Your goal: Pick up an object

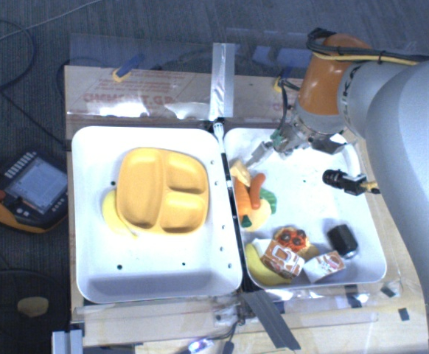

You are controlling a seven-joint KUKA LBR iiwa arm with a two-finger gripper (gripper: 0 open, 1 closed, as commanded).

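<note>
The right-hand shallow white bin [362,220] is taken as the landmark. Along its near wall, a yellow plastic banana [262,270] is seen, with a red-and-white printed packet [282,258] resting on it and a small white carton [325,265] just beside. A black cylindrical object [343,240] lies near the bin's near right corner. Against the bin's left wall, an orange plastic carrot with green top [254,196] is found; its long axis runs roughly from near to far, tilted slightly. At the bin's far side, the two-finger gripper [262,152] is positioned just beyond the carrot, its metallic fingers pointing toward the bin's left wall. Nothing is seen between them; whether they are parted or closed cannot be told. The carrot is judged the nearest candidate, lying nearward of the gripper. In the left-hand white bin [96,271], a yellow compartmented plastic tray [161,190] rests upside down.
</note>
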